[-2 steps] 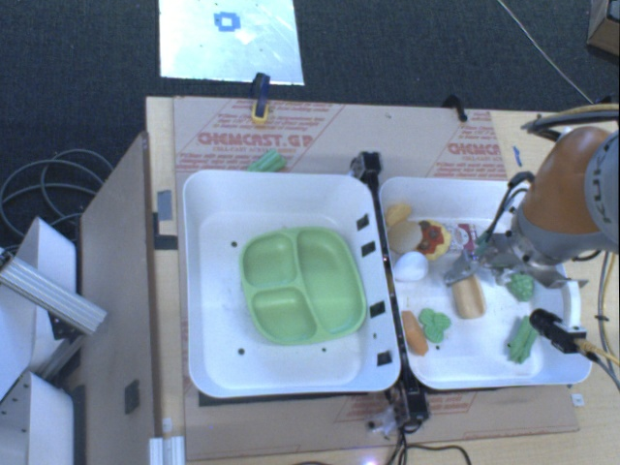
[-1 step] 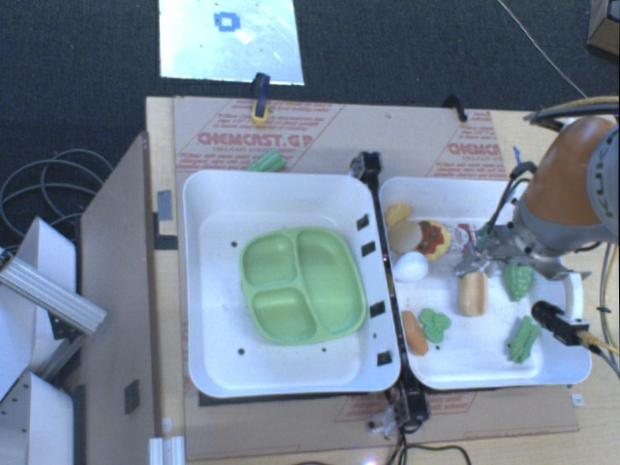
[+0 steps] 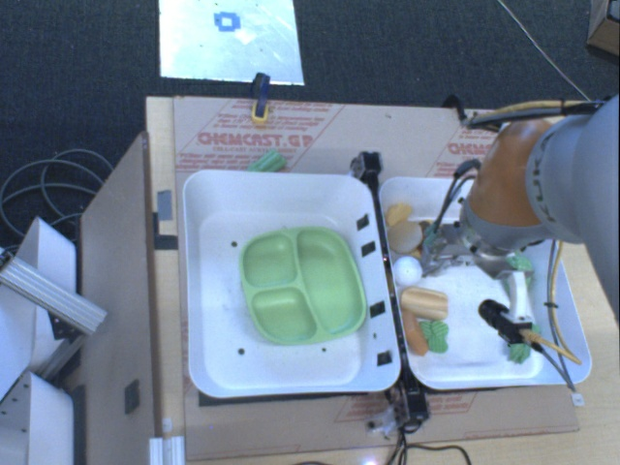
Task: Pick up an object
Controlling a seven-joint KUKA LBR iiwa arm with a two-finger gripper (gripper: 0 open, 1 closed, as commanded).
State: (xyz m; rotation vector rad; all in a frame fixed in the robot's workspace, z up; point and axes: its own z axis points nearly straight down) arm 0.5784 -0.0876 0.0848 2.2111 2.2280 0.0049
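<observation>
My gripper (image 3: 436, 257) is low in the right bin (image 3: 484, 371), near its left wall. A white ball (image 3: 407, 271) lies just to the gripper's left, close to it; whether they touch is unclear. In front of it lie a tan bread roll (image 3: 424, 303), an orange carrot-like piece (image 3: 415, 338) and a small green leafy piece (image 3: 437, 334). Two tan food pieces (image 3: 401, 223) sit at the bin's far left corner. A green item (image 3: 521, 351) lies at the right with a thin wooden stick (image 3: 560, 351) beside it. Nothing shows in the gripper's hold.
The left bin (image 3: 218, 260) holds a light green divided plate (image 3: 301, 285). A black clip-lined divider (image 3: 380, 260) separates the bins. The arm's grey and orange body (image 3: 528, 177) covers the right bin's far right part. A small green object (image 3: 265, 162) lies behind the left bin.
</observation>
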